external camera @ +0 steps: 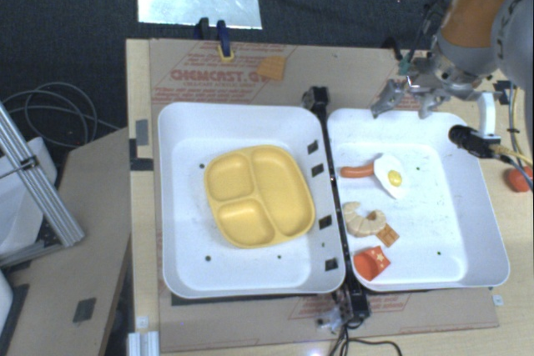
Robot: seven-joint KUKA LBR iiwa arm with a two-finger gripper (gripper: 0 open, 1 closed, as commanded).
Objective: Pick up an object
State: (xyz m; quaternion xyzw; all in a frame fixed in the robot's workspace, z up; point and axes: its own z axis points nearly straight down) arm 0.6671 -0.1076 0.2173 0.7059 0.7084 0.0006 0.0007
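Note:
The right bin (455, 217) holds a red sausage (357, 172), a fried egg (390, 177), a pale shrimp-like piece (365, 221), a small orange cracker (387, 236) and a red chunk (371, 263). They lie in the bin's left half. My gripper (407, 105) hangs over the far rim of this bin, behind the egg and apart from every item. Its two fingers are spread open with nothing between them.
A yellow divided plate (257, 196) lies in the left bin (179, 179). Black clips (317, 100) run along the seam between the bins. A black cylinder (470, 140) juts over the right bin's far right corner. An orange object (518, 178) lies outside it.

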